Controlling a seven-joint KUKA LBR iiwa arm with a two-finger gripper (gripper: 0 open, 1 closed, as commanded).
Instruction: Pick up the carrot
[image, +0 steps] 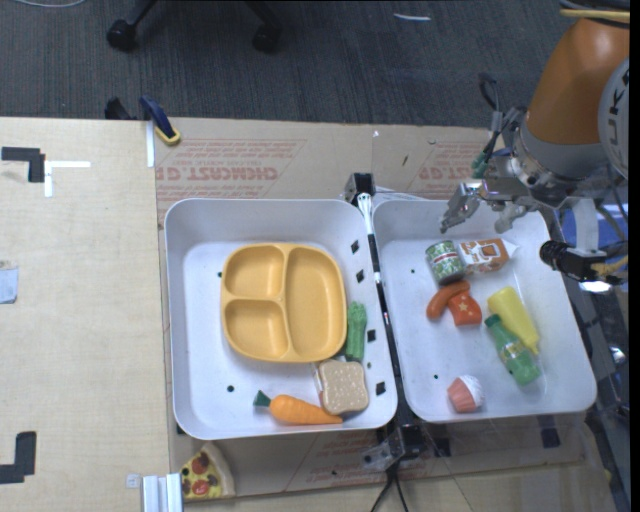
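In the left shallow white plastic bin (190, 330), the smooth orange toy carrot with a green stub (297, 409) lies near the front wall, its long axis roughly left to right, below the glossy yellow three-compartment plate (285, 300) and touching the tan bread slice (343, 386). The jaws (462, 212) hang over the right bin's (570, 390) back edge, their opening impossible to judge. The carrot lies well apart, forward and to the left.

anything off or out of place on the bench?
One stray: a toy pizza slice lies on the cardboard outside the left bin, by its front corner. The carrot lies inside that bin near the front wall, beside the bread slice, while the pincer sits over the right bin. No spills or damage visible.
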